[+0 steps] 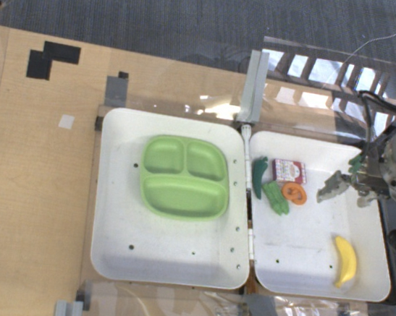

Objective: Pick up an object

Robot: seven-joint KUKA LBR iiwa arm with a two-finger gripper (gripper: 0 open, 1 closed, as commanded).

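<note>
Gripper (pixel 349 188) hangs over right bin (pixel 313 272), metal fingers spread wide, nothing between them. Curved smooth yellow banana (pixel 345 261) lies near that bin's front right corner, well apart. Near the divider: green pepper (pixel 276 197), orange slice (pixel 294 193), small printed box (pixel 288 171). Left bin (pixel 109 243) holds glossy green three-compartment plate (pixel 183 177)

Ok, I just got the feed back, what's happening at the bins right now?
The arm reaches in from the right, and its gripper hangs open over the right bin with nothing between its fingers. The banana lies near that bin's front right corner. A green vegetable, an orange piece and a small box cluster by the divider. The green divided plate sits in the left bin.
</note>
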